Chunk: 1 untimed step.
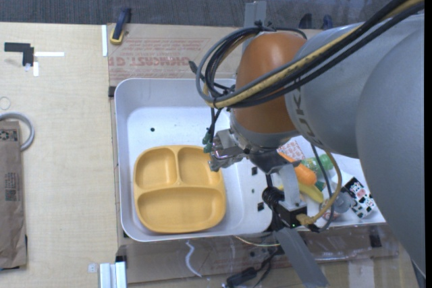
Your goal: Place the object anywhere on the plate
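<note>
The yellow plate (179, 189) is looking like smooth plastic with a soft sheen, and the white bin (155, 111) under it is showing the same slick plastic look. The bench (54, 145) is reading as pale matt wood. The arm (364, 104) is wearing a smooth grey shell plus a glossy orange band (270, 81), with shiny rubbery black cables (223, 57) looping over it.

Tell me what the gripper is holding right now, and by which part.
It cannot be told. The gripper sits at the right edge of the yellow plate, beneath the arm's orange band, and nothing visible between its tips can be made out.
</note>
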Motion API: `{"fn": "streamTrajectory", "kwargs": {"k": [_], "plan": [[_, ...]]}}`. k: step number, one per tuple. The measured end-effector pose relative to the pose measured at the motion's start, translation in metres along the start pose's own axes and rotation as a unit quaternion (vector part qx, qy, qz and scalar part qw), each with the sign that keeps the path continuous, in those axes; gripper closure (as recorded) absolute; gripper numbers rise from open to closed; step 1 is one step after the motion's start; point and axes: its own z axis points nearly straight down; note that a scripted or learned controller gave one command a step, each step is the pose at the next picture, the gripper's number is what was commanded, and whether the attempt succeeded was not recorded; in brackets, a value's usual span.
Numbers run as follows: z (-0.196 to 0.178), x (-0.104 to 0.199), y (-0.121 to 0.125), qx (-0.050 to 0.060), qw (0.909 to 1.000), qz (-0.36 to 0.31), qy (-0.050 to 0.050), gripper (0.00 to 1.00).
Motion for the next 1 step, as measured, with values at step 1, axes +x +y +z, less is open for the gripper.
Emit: {"fn": "streamTrajectory", "kwargs": {"k": [1], "plan": [[0.0466, 0.0082, 0.0409, -0.001, 0.9985, 0.055, 0.001, 1.0]]}}
